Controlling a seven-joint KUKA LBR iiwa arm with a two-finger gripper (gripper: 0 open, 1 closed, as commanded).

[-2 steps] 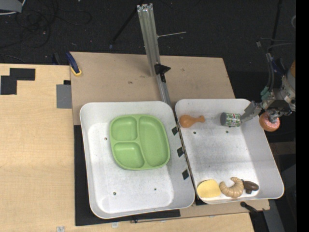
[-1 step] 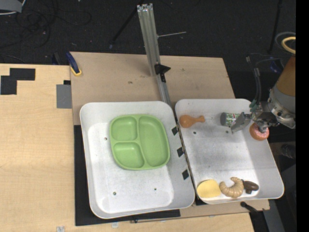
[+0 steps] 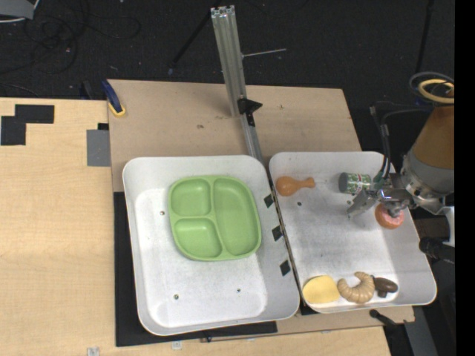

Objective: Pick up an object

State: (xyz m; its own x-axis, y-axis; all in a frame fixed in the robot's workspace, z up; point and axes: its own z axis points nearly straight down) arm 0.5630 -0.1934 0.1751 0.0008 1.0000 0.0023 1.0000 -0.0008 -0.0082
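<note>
The surface (image 3: 52,221) at the far left is light wood with dark rectangular marks near its upper left, and a brown board lies behind the two bins. The left white bin (image 3: 148,288) holds a green divided plate (image 3: 215,218) with three compartments, set toward the bin's upper middle and lying flat. An upright aluminium post (image 3: 228,58) rises behind the gap between the bins. The right white bin (image 3: 334,251) sits just beside the left one, with small black clips along the shared edge. In the right bin's upper left corner lies an orange drumstick-shaped toy (image 3: 294,185), well apart from the other objects. Along the bin's front edge, from left to right, lie a yellow rounded object (image 3: 321,291), a tan curled croissant-like toy (image 3: 358,288) touching it, and a small dark brown object (image 3: 385,285) against the croissant's right end. Near the bin's upper right, a small green-and-silver can (image 3: 355,182) lies on its side. The gripper (image 3: 369,199) is just below and beside this can, low over the bin floor; whether its fingers are spread or closed cannot be told, and no object is seen between them. A pink-orange round object (image 3: 389,216) lies just right of the gripper, near the bin's right wall. The grey arm (image 3: 434,162) with its orange band enters from the right.
</note>
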